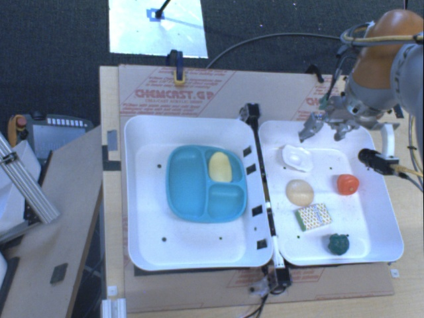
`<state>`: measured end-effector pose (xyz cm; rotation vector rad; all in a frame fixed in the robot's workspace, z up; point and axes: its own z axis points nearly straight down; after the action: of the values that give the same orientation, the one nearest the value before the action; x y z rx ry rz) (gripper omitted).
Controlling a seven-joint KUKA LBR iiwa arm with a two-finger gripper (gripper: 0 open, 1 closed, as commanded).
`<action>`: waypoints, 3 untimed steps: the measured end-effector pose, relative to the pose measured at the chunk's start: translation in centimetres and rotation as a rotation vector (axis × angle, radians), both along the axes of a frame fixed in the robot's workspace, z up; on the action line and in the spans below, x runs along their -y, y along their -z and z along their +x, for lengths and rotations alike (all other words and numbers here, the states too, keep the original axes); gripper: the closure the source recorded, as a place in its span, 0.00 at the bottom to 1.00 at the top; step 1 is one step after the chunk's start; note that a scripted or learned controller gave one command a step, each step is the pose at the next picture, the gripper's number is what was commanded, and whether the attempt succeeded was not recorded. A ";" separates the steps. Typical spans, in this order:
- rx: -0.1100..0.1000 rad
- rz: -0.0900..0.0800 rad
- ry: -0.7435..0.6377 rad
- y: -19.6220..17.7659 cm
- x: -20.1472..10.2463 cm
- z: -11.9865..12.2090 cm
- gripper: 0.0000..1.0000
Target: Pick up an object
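The grey two-finger gripper (326,128) is hanging over the far edge of the right white bin (387,240), its fingers spread apart and grasping nothing; just below it the small white crumpled object (295,157) is lying on the bin floor, with a pale beige egg-shaped object (299,192) nearer me; it looks light and soft, so pinching across its raised middle seems best

At the frame's upper right the pincer (326,128) hangs with fingers spread over the right bin (381,240), just above a white object (295,157).
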<state>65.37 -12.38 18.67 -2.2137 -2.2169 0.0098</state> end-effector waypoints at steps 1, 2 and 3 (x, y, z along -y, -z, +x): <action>0.012 -0.002 -0.002 -0.8 0.0 0.3 0.00; 0.009 -0.002 0.001 3.7 0.7 0.4 0.00; 0.009 -0.002 0.001 7.9 1.1 0.5 0.00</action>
<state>65.88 -13.44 10.76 -2.2205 -2.2211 0.0020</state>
